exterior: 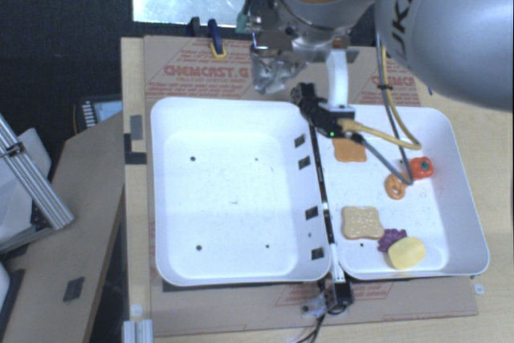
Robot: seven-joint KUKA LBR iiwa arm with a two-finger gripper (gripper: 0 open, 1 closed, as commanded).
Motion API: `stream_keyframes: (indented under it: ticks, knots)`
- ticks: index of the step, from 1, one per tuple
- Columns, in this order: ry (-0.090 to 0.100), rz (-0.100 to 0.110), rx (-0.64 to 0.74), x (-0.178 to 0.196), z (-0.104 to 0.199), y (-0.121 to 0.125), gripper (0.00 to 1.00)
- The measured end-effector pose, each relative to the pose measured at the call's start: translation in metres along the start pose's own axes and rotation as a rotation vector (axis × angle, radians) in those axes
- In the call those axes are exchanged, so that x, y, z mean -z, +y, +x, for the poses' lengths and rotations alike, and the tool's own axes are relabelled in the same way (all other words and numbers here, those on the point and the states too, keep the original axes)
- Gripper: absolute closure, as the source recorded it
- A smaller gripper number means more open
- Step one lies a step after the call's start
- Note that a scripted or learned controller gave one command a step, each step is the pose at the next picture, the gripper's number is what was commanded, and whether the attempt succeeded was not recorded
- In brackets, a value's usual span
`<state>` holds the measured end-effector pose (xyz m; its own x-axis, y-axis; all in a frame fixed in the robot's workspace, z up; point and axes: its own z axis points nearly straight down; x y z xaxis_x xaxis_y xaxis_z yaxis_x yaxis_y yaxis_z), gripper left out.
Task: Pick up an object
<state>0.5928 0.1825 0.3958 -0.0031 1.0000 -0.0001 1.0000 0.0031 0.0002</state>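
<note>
One fixed overhead camera, slanted down over both bins (173,118)

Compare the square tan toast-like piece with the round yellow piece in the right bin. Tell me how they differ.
The square tan toast-like piece is flat with four rounded corners and a speckled, bread-like surface; the round yellow piece is smooth, plain and rounded. The toast piece looks wider than the yellow one. The toast piece sits nearer the divider between the bins, the yellow one nearer the front rim, beside a small purple item. Both lie loose in the right white bin, away from the gripper.
</note>
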Motion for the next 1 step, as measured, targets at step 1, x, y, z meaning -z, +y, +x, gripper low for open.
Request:
stream_keyframes:
  ticks: [1]
  knots:
    - [0.0, 0.002, 0.001, -0.0188, 0.0053, -0.0202, 1.0]
